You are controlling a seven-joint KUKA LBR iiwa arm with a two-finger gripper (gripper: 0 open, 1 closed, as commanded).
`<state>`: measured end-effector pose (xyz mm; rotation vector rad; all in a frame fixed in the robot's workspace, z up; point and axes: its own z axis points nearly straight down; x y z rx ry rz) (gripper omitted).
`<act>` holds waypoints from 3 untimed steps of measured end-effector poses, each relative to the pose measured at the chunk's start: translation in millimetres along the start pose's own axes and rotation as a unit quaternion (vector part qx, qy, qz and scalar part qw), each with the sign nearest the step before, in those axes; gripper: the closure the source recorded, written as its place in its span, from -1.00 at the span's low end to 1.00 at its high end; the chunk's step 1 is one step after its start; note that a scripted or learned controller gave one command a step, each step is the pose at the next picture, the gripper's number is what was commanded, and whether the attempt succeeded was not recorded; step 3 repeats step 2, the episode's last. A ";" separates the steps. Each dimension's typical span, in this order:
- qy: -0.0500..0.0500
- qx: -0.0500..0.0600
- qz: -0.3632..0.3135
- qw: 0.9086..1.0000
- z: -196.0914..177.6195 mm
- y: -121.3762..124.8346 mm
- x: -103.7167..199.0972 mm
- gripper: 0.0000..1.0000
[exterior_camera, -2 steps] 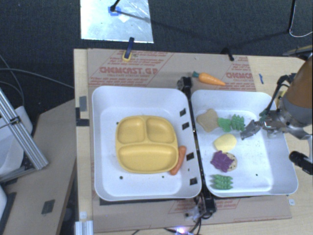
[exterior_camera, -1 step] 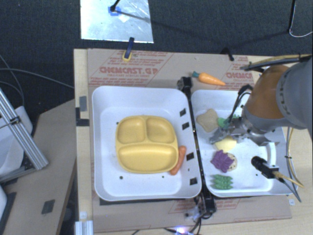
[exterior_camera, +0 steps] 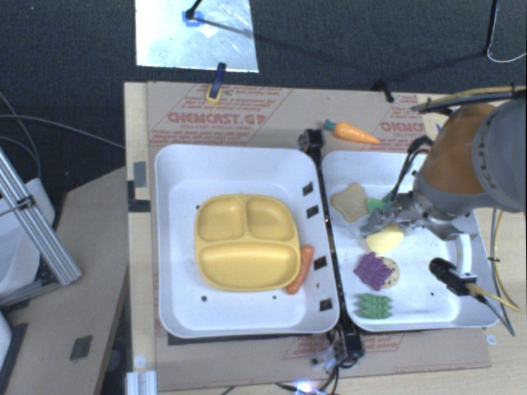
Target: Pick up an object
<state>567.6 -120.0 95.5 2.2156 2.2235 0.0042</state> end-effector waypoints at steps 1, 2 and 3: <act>0.002 -0.005 -0.006 1.000 -95.3 35.0 97.8 1.00; 0.002 -0.001 -0.004 1.000 -128.1 27.2 155.9 1.00; 0.002 -0.001 -0.004 1.000 -128.1 27.2 155.9 1.00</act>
